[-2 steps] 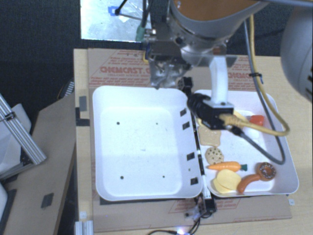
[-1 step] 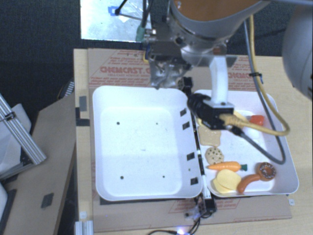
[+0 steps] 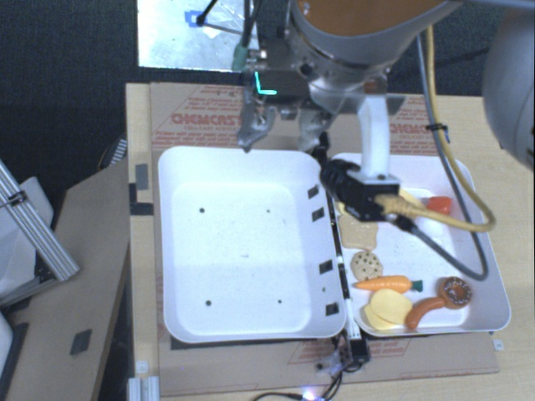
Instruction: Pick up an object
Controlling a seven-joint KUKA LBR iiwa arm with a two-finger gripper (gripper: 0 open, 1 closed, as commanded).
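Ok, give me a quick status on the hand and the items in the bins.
Hand above left bin's far rim, nothing seen between fingers. Carrot, cracker, donut lying in right bin. Cable crosses that bin.

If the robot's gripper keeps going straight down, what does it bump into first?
Probably the back rim of the left bin. The gripper hangs over that edge, pointing down, with nothing seen between them. Depth is hard to judge, so it might land just inside.

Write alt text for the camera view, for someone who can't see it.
A robot gripper hangs above the far edge of the left bin. The right bin holds toy food: a carrot, cookie and doughnut.
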